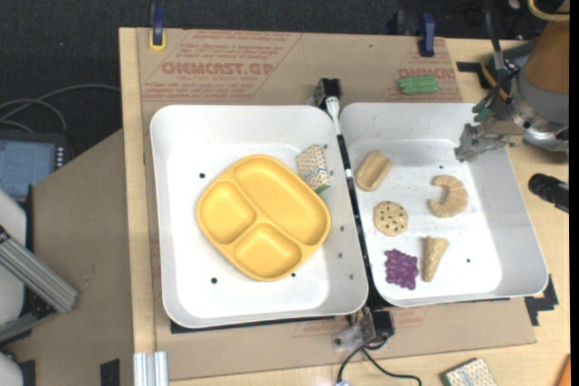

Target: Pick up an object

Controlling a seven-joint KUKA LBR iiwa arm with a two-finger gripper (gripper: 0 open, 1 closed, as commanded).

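Two white bins on a desk [226,59], toy food laid out, hand at upper right.

Left bin [181,194]: yellow divided plate [262,217], patterned piece [313,165] touching its upper right rim. Right bin [507,230]: bread roll [372,169], cookie [390,217], purple grapes [401,268], cone [434,256], croissant [449,195]. Hand [477,140] over right bin's upper right corner, gripping nothing visible; openness impossible to tell.
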